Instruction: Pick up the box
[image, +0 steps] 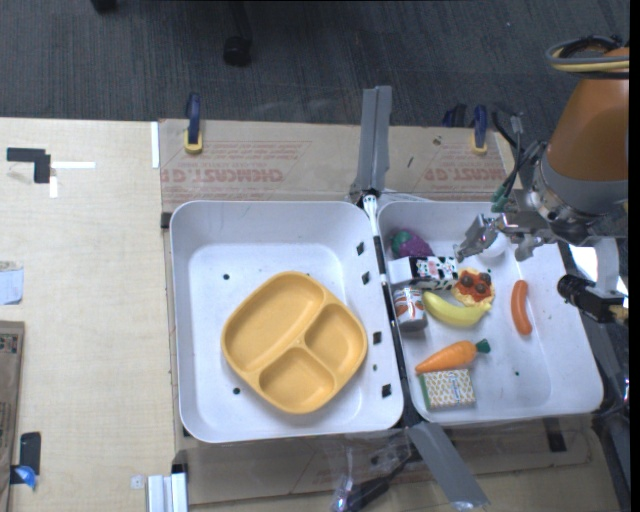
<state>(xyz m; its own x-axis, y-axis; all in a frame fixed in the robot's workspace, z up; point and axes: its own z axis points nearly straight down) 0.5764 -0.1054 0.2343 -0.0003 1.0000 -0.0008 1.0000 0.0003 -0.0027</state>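
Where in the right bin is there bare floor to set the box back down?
Bare floor lies right of the sausage and carrot, toward the right bin wall. The left side is crowded: box, banana, can. The hand hovers at the back.

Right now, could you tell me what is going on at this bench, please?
A grey robot arm with an orange band reaches in from the right, and its gripper hovers over the far part of the right bin, holding nothing I can see. The box it should pick up lies at the near side of that bin, below the carrot and apart from the gripper. The left bin holds a yellow divided plate.
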